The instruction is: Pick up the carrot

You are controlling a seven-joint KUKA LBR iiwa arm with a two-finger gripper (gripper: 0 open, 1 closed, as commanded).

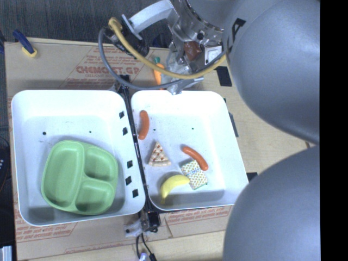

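Note:
The carrot (157,75), small and orange with a green top, hangs over the far rim of the right bin (217,105). It is lifted off the bin floor. My gripper (169,79) is raised high near the camera and is shut on the carrot, which sticks out at the left of the fingers. Yellow and grey cables loop in front of part of the carrot. The grey arm covers the top right of the view.
In the right bin lie two sausages (143,124) (194,156), a pizza slice (158,155), a banana (174,185) and a small patterned packet (194,175). The left bin (32,105) holds a green divided plate (80,176). A blue and yellow tool (24,43) lies at the far left.

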